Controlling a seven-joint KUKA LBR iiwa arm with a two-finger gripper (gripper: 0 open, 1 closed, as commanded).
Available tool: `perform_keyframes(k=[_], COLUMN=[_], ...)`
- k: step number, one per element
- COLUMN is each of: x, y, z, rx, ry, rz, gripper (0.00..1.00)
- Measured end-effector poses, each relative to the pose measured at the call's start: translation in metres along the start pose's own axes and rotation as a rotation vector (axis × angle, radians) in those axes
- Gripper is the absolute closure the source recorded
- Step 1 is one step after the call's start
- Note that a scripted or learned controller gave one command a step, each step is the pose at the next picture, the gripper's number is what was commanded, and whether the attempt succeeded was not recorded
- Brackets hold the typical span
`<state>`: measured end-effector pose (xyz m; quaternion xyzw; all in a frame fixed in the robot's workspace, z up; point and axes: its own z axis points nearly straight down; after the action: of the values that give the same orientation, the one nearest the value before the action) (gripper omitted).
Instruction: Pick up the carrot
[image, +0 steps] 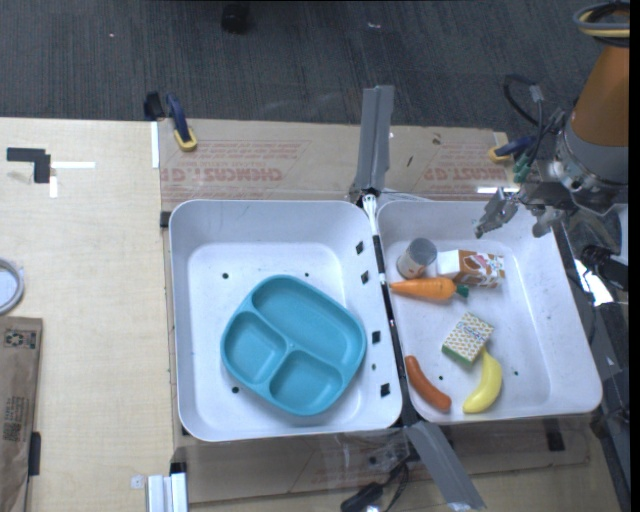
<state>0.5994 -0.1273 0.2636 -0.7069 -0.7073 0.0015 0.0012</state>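
You can read red lettering, upside down, on the cardboard sheet (270, 160) behind the bins: "CHWCM37.GP"; other print is too small.

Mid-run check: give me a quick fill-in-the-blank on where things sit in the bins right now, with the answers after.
1. The carrot lies in the ____ bin of the camera view.
2. The blue divided plate has ____ compartments.
3. The yellow fruit near the right bin's front edge is a ____.
4. The gripper hangs over the right bin's far right part, ____ the carrot.

Missing words: right; three; banana; apart from
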Motion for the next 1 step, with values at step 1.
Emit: perform_keyframes(k=[1], x=[0.0252], y=[0.0512], z=[0.1337], rx=[-0.036], ry=[-0.005], rz=[-0.160], gripper=[0.00])
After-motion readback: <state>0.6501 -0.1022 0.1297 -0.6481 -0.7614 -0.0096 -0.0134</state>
